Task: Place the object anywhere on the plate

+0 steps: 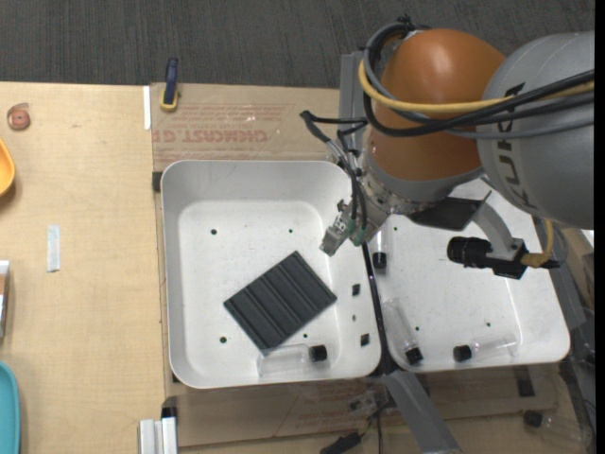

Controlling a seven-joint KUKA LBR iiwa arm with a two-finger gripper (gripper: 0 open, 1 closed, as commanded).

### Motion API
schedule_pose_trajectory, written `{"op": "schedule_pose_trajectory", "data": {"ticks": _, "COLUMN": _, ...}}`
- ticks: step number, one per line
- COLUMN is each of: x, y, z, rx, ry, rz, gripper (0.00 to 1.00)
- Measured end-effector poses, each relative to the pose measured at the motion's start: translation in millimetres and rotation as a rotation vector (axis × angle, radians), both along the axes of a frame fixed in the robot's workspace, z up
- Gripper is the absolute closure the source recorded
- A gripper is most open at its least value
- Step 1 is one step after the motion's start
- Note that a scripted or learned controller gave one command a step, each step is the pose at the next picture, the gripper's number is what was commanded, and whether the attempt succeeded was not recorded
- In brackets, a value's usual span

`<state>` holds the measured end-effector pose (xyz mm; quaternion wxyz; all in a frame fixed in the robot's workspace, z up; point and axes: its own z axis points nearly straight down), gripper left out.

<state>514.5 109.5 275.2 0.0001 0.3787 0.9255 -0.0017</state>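
A dark grey ribbed plate (280,300) lies flat and turned at an angle in the lower middle of the left bin (189,253). My gripper (337,237) hangs over that bin's right edge, up and to the right of the plate and apart from it. A small greenish bit (358,234) shows beside the gripper tip; I cannot tell what it is or whether it is held. The orange band and grey arm (444,102) cover the top of the right bin.
The right bin (510,320) holds a clear tube-like item (398,320) near its left wall and another clear piece (493,347) at its front. A clear piece (284,357) lies at the left bin's front wall. A black part (482,253) sticks out under the arm.
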Motion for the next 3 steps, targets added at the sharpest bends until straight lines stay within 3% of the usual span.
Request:
{"op": "schedule_pose_trajectory", "data": {"ticks": 1, "x": -18, "y": -31, "z": 41, "rx": 0.002, "ry": -0.003, "rz": 0.164, "gripper": 1.00}}
{"op": "schedule_pose_trajectory", "data": {"ticks": 2, "x": -37, "y": 90, "z": -6, "rx": 0.002, "ry": 0.002, "rz": 0.366, "gripper": 1.00}}
{"op": "schedule_pose_trajectory", "data": {"ticks": 3, "x": -4, "y": 52, "z": 25, "rx": 0.002, "ry": -0.002, "rz": 0.432, "gripper": 1.00}}
